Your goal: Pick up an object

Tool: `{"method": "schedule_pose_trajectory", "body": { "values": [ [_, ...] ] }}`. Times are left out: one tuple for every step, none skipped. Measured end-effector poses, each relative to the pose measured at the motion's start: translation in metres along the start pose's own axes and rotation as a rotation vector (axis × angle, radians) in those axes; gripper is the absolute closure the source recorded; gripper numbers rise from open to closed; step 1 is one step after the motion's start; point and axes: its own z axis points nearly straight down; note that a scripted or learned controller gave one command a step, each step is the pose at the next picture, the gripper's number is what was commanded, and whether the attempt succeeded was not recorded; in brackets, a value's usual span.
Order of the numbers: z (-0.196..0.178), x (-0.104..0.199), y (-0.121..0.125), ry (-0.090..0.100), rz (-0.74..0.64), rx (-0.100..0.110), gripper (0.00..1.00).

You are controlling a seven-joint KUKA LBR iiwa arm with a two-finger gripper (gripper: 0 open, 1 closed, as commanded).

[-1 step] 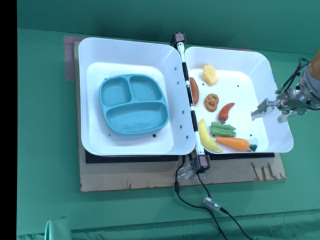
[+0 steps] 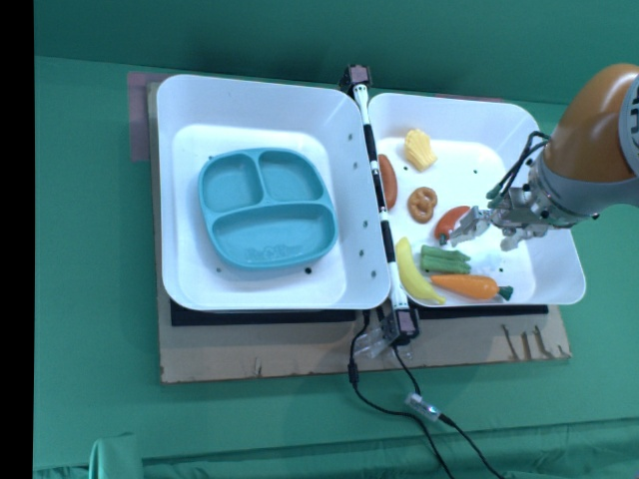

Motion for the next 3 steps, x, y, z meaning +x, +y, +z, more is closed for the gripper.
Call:
{"method": "schedule_pose_trajectory", "body": {
  "values": [
    [0.023,0.022,0.033,-0.004,0.002,-0.011,0.00],
    [0.024,0.017,0.074,-0.003,0.000,-0.011,0.00],
    [0.024,0.017,0.124,-0.004,-0.001,-0.011,0.00]
  ]
}}
